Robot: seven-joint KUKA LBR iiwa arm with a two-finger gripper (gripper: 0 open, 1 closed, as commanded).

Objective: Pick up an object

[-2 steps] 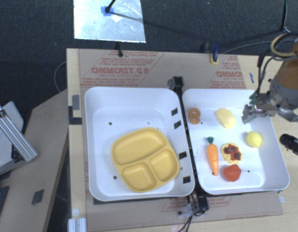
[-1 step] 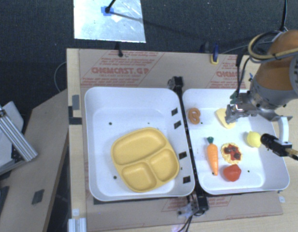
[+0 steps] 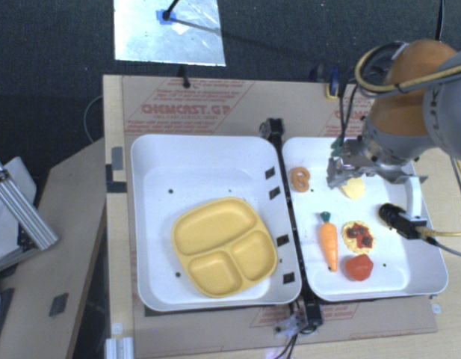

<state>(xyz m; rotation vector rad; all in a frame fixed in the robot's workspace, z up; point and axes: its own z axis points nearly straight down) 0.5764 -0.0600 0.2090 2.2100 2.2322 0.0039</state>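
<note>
My gripper (image 3: pixel 341 173) hangs low over the back of the right bin (image 3: pixel 417 279). A pale yellow piece (image 3: pixel 354 190) lies directly below and to the right of it, touching or nearly touching. A small brown pretzel-like ring (image 3: pixel 299 178) sits just left of the gripper. Nearer the front lie an orange carrot (image 3: pixel 329 245), a small round pizza-like piece with red topping (image 3: pixel 358 235) and a red tomato (image 3: pixel 358 267).
The left bin (image 3: pixel 152 200) holds a yellow divided plate (image 3: pixel 224 245). A black divider with clips (image 3: pixel 284 200) runs between the bins. The grey and orange arm (image 3: pixel 413 88) rises over the right bin's back right corner.
</note>
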